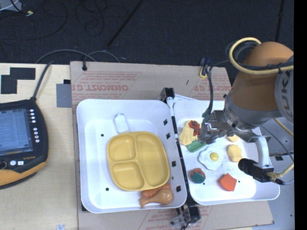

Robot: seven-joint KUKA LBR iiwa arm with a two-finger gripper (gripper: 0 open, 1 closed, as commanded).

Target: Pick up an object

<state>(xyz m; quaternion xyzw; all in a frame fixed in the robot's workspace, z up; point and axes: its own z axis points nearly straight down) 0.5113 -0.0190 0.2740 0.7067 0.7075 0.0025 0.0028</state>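
Reaching in over the right bin (268,191), the grey arm (259,87) with its orange band ends in a dark claw (207,132) whose tips sit low among the toy food; whether it is open or closed cannot be told, since the wrist body hides much of it. Just beside the claw toward the left bin lies a pale yellow ridged piece (186,134), with a small red piece (194,126) touching its upper edge. Directly beneath the claw a green strip (195,146) pokes out at a slant. Just below that rests a fried egg (211,158), and to its right a yellow lump (234,153). Nearer the camera from the claw sit a round teal and red piece (197,175) and an orange-red block (228,181). Well apart to the claw's left, the left bin (91,128) bears a yellow divided tray (138,159), a small white piece (121,123) above it, and a brown drumstick (157,196) just below it.
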